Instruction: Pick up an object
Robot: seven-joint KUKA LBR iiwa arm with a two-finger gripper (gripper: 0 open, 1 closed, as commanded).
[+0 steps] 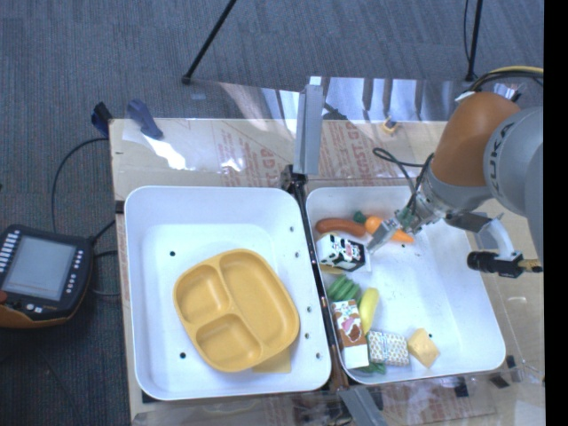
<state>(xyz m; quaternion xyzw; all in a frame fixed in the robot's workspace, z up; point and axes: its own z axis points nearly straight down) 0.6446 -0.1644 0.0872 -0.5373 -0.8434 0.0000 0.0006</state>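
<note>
Arm reaches in from the right over the right bin [461, 322]; the gripper [388, 232] sits low at the bin's upper left, right by the carrot [390, 228] and just beside the sausage [338, 226]. We cannot tell whether the hand is spread or pressed together, nor whether anything sits in it. Likely target, we judge, is the carrot or the black-and-white toy [341, 253] below it. To do this well we would come down straight over a single item, centre on its narrow width, and keep clear of the bin wall and the neighbours crowded along the left side: banana [368, 307], green vegetable [343, 288], small carton [349, 325]. The cheese wedge [423, 348] lies freer, near the front. The left bin [160, 229] holds a yellow divided plate [236, 309]. The gripper tip blurs into the carrot's orange; contact is unclear.
</note>
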